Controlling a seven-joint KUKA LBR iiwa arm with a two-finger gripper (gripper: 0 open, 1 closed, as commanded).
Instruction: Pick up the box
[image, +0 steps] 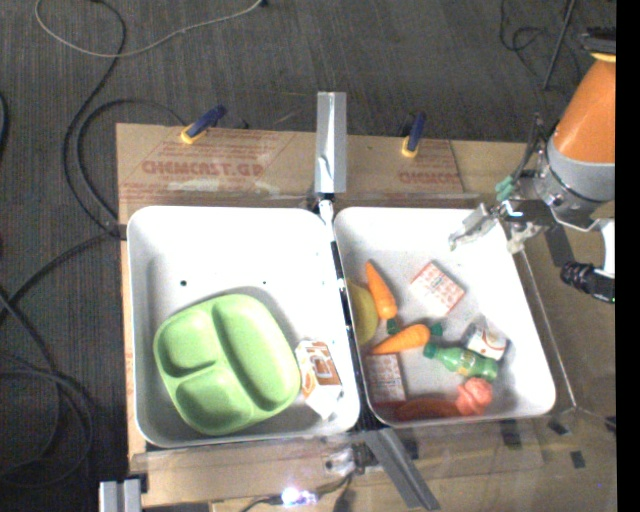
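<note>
Bins sit side by side: the left bin (140, 300) holds a green divided tray (225, 362) and a carton (320, 372). The right bin (535, 340) holds the box (437, 287) near centre, two carrots (381, 290), a bottle (461, 359) and packets. At upper right, the gripper (487, 223) hangs open and empty above that bin's rim.

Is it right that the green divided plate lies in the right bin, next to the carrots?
Not quite. The camera view shows the green divided plate in the left bin. The carrots lie in the right bin, away from the plate.
</note>
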